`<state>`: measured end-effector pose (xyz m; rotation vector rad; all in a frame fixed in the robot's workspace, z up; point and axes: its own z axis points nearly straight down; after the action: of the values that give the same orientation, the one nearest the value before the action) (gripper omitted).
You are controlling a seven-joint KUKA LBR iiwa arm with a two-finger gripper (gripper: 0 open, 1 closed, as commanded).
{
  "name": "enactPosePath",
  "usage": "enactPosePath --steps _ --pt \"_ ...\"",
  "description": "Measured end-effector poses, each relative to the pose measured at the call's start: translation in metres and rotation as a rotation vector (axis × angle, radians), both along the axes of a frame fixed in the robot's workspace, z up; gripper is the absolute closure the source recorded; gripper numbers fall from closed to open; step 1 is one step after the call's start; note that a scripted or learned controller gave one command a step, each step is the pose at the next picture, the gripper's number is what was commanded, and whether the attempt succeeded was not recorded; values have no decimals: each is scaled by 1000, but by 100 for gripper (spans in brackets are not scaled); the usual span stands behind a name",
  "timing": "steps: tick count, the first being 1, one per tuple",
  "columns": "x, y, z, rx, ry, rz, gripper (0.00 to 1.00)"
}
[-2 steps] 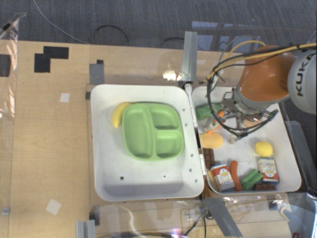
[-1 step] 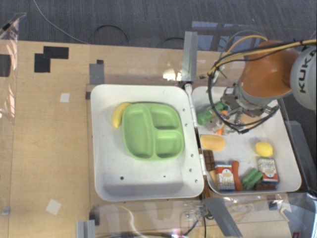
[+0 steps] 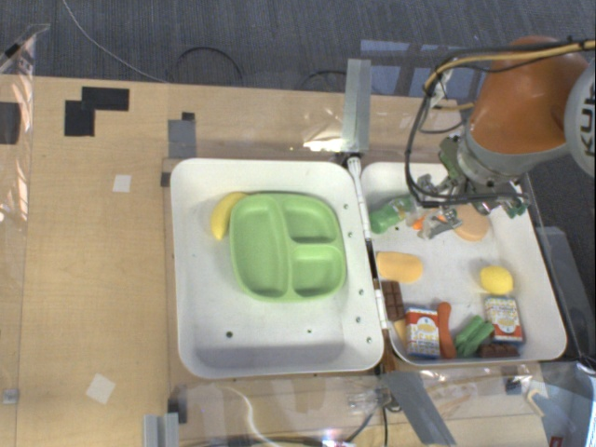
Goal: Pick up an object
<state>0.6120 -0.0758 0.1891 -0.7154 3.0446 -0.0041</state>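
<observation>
Hovering over the right shallow white bin (image 3: 549,277), the grey two-finger gripper (image 3: 445,220) is hanging beside a green plastic bottle (image 3: 389,215); jaws' state I cannot tell

The arm (image 3: 526,101) runs out of the picture at the right edge and top, so only its wrist end shows. The gripper (image 3: 445,220) sits under the wrist and cables — whether its fingers are apart or closed is too small and cluttered to tell. The banana (image 3: 223,214) is partly hidden by the green plate (image 3: 285,246). A peach-coloured piece (image 3: 473,227) lies half under the gripper mount — its shape stays unclear. Labels on the 2 small cartons (image 3: 422,331) are unreadable.
</observation>
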Motion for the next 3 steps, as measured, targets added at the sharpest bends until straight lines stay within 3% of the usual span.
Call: enactPosePath --steps 1,2,3 --pt "58 29 53 1 -3 -16 100" --pt "39 -22 -36 -1 9 190 100" --pt "60 -85 41 -8 -3 357 100"
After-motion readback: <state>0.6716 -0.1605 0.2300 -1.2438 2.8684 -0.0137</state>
